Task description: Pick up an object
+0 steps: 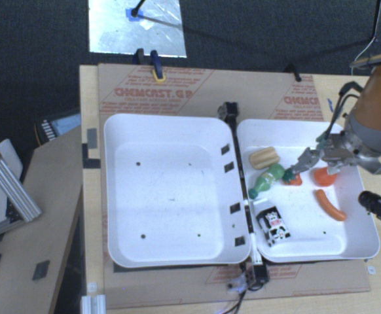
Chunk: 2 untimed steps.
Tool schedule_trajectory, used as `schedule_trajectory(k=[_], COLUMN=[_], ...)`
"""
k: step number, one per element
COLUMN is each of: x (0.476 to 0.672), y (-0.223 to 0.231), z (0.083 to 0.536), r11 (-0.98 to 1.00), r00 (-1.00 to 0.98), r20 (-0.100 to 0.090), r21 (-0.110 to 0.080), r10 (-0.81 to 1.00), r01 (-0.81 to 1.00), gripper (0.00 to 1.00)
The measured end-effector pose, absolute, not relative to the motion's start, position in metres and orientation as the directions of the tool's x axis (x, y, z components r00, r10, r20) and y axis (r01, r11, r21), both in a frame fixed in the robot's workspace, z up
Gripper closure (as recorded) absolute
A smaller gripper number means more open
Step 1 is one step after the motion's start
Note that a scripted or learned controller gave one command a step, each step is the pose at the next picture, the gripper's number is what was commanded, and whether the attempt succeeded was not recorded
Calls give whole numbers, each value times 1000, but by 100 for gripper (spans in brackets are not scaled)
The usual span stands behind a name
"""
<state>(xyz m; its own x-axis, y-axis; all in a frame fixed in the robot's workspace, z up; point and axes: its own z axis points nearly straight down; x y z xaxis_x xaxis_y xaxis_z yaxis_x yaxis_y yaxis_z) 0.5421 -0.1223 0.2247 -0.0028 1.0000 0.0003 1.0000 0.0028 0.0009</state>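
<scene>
My jaws (300,170) hang low over the right-hand shallow white plastic bin (357,244), reaching in from the right, with my grey wrist and the orange band above it filling the upper right corner of the view. The grey fingers (306,157) point down and to the left, and their tips sit just beside a small red rounded piece (294,180) and the dark green end of a green bottle-shaped toy (266,178). I cannot tell from this angle how far apart the fingers stand, nor whether anything is caught between them.

The green toy lies tilted near the bin's left wall, its paler end lower and to the left. Just above it rests a tan bread-roll-shaped piece (264,156). A red-orange rounded object (323,176) sits partly under my wrist, and below it an orange sausage-shaped toy (330,204) lies slantwise, apart from the rest. Near the bin's lower left corner lies a small black-and-white patterned block (273,225).

The left-hand white bin (122,195) sits touching the right one along a black-clipped seam, both on a cardboard-covered worktop (177,90).
</scene>
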Motion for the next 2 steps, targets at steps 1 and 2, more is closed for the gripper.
schedule_trajectory(k=[1,2], x=[483,488], y=[-164,-162], z=[141,156], r11=[-4,2], r00=[4,-2], r20=[1,-1], r21=[-6,4], r10=[1000,1000], r01=[1000,1000], gripper=[0,100])
